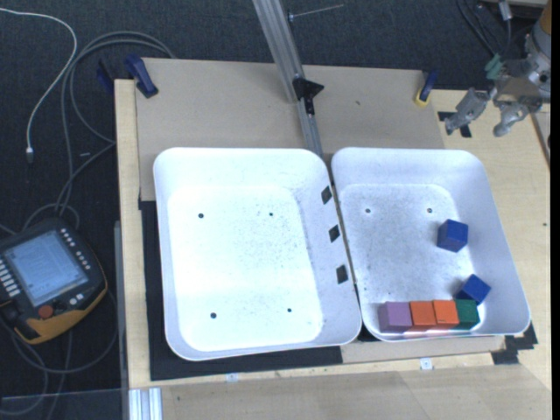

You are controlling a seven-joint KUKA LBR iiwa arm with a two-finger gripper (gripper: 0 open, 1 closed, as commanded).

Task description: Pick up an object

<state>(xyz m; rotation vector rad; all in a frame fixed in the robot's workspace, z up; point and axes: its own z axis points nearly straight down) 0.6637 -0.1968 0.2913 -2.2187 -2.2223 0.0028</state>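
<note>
Inside right bin, coloured blocks, blue cubes

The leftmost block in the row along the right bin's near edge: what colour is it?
Purple, seen in the camera view, next to an orange block.

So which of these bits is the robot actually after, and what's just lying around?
For the job:
- end effector, open, hanging past the right bin's far corner
- blue cube
- second blue cube
- purple block, orange block, red block, green block in a row
- right bin that holds them

Just lying about:
- left bin
- handheld control pad
- blue clamp
</note>
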